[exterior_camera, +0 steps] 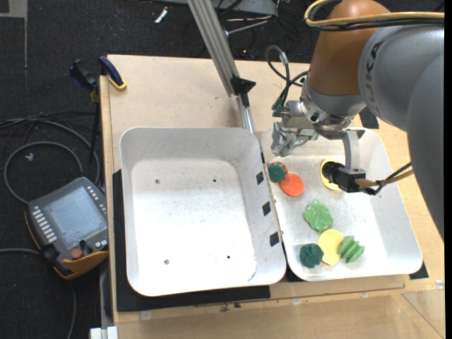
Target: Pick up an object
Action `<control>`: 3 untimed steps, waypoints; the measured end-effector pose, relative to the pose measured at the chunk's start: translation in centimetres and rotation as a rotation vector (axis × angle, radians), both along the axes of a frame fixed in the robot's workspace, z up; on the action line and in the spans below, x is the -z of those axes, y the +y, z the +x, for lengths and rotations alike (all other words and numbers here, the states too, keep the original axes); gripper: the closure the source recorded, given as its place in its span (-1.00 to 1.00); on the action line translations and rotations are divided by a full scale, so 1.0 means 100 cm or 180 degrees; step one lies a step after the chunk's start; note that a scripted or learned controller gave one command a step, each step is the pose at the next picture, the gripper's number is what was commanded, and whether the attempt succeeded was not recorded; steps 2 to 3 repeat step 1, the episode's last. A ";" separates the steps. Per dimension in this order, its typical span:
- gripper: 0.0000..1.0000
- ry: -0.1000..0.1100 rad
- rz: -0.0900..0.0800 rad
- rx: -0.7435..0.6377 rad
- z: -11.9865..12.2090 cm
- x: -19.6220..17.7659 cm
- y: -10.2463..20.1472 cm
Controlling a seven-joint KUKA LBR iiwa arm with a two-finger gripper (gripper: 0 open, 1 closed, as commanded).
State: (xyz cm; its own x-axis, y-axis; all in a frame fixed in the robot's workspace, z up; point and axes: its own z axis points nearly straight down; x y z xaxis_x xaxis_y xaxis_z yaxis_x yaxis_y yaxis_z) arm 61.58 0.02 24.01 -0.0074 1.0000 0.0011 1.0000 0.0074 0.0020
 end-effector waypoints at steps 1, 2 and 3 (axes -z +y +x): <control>1.00 0.0004 0.0000 -0.0003 0.013 0.013 0.053; 1.00 0.0004 0.0000 -0.0003 0.013 0.013 0.053; 1.00 0.0004 0.0000 -0.0003 0.013 0.013 0.053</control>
